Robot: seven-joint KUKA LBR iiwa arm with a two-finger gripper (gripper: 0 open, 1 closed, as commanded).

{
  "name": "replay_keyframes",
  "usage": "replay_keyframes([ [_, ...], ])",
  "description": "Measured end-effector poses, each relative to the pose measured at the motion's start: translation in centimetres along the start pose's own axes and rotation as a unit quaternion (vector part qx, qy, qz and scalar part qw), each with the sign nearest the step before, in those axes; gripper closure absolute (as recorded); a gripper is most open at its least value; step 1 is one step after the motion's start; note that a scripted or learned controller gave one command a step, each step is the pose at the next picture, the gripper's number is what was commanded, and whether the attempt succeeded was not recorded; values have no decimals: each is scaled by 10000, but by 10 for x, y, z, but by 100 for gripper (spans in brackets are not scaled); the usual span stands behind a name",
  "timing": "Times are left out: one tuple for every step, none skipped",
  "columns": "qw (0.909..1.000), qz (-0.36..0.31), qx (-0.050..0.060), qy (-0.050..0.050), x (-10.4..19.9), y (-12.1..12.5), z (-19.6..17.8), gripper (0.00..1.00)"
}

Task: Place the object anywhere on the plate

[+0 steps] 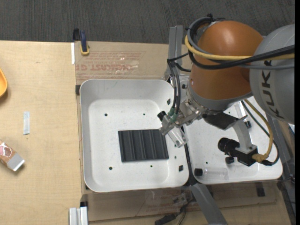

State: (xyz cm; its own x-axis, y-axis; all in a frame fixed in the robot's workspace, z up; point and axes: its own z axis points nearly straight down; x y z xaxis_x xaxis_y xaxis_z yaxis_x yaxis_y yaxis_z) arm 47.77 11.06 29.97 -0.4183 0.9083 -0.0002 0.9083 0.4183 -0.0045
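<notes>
A dark grey ribbed plate (143, 144) lies flat in the middle of the left white bin (93, 125). My gripper (169, 128) hangs over that bin's right side, just above and beside the plate's upper right corner. A small green bit (174, 118) shows close against the gripper; I cannot tell whether it is a held object or part of the tool. The orange-banded wrist and grey arm cover much of the right bin (262, 170).
A small black piece (198, 172) lies near the right bin's front left corner. On the bench to the left are a white strip (26, 123), a brown and white packet (9, 156) and an orange thing (2, 84) at the edge. A blue clamp (82, 41) stands behind.
</notes>
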Motion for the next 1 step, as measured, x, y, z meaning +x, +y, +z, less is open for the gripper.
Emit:
replay_keyframes([
  [10000,1,-1,-1,0,0,0,0],
])
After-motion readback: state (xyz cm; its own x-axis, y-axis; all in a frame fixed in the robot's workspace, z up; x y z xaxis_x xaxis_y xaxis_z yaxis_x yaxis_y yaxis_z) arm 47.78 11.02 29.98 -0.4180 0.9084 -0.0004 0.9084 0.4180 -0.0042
